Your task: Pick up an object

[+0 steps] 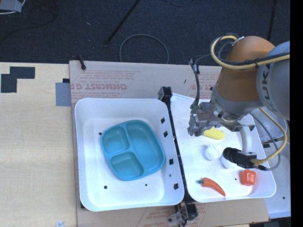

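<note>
The tool [196,128] hangs low over the bin [271,191] on the arm's side of the bench [38,150], close to that bin's inner wall. Its bulky wrist covers it from above, so I cannot tell how far open it is. Nothing can be seen in its hold.

Just beside the tool, on the side toward the arm, lies a yellow corn piece [214,134]. This is likely the thing to pick, since it is the nearest loose item. It lies flat on the bin floor. Its long axis runs away from the tool toward the arm, nearly level across the view, with its near end tucked under the tool's housing. Because the tool sits slightly off the corn, not over its middle, the descent looks a little misplaced for a grasp across the short width.

A small white lump [211,152] rests near the tool, toward the camera and just beside the corn. Farther the same way lies an orange carrot-like piece [214,187], set slantwise with its green tip nearest the tool. A red-orange piece [247,177] sits well apart from the tool, near the bin's outer corner. These lie scattered as if dropped in, leaving bare floor around each.

Beyond the tool, away from the arm, the second bin [78,126] holds a blue divided plate [132,149] lying flat.
</note>
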Robot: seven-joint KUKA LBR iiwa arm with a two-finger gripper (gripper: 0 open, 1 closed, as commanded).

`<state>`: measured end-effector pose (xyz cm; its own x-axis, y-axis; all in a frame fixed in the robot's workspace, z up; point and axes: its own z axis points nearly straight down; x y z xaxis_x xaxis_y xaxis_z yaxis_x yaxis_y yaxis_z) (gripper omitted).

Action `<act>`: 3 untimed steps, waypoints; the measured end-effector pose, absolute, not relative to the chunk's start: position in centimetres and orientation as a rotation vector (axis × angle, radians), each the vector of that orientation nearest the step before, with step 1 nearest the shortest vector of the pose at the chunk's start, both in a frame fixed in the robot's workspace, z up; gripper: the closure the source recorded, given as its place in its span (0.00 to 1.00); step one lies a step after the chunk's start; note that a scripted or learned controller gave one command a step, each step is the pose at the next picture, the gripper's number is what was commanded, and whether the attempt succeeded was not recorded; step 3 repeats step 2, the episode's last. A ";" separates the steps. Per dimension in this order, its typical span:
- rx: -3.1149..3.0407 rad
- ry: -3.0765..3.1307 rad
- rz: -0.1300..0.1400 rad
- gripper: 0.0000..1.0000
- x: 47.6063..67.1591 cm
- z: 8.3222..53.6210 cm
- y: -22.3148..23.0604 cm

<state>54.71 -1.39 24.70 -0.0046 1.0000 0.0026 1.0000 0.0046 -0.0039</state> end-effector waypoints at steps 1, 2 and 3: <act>-2.216 -2.221 0.005 1.00 54.2 23.6 2.8; -2.213 -2.221 0.007 1.00 54.2 22.3 8.4; -2.213 -2.221 0.007 1.00 54.2 22.3 8.4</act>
